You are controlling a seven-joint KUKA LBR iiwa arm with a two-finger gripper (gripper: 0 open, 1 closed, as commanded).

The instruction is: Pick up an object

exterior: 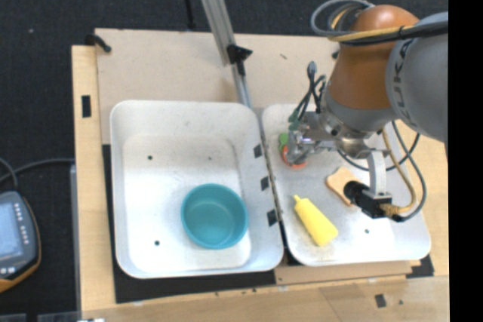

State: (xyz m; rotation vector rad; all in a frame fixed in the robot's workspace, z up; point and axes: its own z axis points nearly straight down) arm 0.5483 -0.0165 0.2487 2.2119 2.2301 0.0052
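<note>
The arm reaches down into the right bin, and my gripper sits low near that bin's upper left part. Right under it lies a small red-and-green object, partly covered by the gripper. A yellow bottle-shaped object lies lower in the same bin, pointing up-left. A tan, toast-like piece lies to the right of the gripper, partly hidden by a black cable fitting. A teal bowl sits in the left bin.
A metal pole slants up from between the bins. Cables hang off the wrist over the right bin. A handheld controller lies at the far left, off the bench.
</note>
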